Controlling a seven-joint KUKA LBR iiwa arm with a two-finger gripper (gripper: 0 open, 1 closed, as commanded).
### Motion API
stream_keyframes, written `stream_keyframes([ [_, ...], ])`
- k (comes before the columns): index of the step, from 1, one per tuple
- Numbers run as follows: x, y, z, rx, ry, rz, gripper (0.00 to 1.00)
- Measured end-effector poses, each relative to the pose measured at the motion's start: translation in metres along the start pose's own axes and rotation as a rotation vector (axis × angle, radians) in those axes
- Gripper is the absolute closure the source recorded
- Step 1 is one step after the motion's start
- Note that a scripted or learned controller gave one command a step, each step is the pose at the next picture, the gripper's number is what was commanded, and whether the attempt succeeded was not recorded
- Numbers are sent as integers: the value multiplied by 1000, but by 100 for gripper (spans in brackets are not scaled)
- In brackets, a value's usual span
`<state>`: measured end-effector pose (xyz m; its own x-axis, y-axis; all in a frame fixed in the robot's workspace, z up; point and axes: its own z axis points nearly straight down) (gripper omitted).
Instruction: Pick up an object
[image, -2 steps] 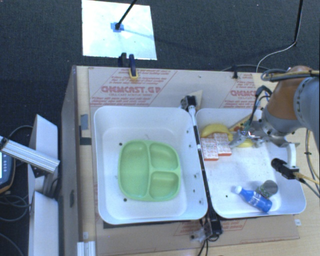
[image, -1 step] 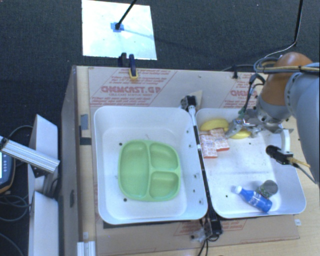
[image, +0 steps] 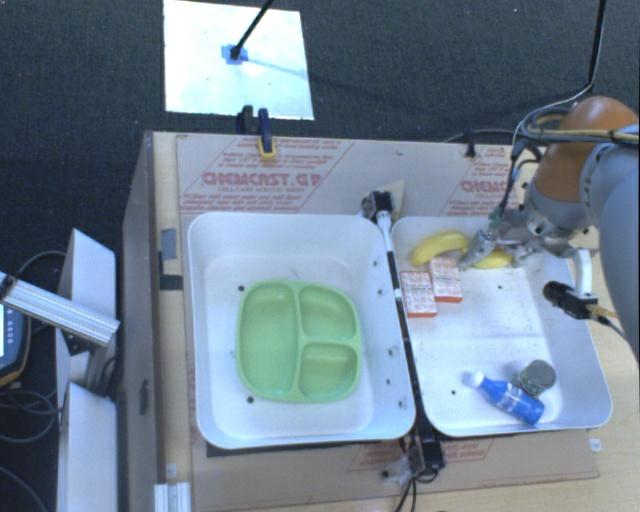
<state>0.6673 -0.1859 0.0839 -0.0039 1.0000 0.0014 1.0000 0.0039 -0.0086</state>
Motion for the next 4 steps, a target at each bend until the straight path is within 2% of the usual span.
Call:
stream_keyframes([
  [1, 42, 2, -27, -10, -1, -1, 0],
  [2, 41, -2, -34, 7, -1, -3, 100],
  [3, 41, -2, -34, 6, -1, -4, 0],
  [4, 91, -11, 0, -10, 0, -1, 0],
])
